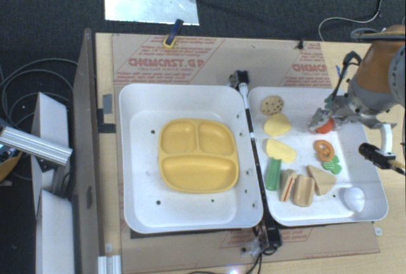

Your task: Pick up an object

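round speckled cookie (272,104), glossy bin (371,203)

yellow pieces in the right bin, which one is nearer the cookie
The upper yellow piece, lying just below the chocolate-chip cookie. The other yellow piece lies lower, beside the green piece.

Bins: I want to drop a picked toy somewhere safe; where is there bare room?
Left bin: bare floor all round the yellow tray. Right bin: food crowds its middle and front; a small free patch between cookie and gripper.
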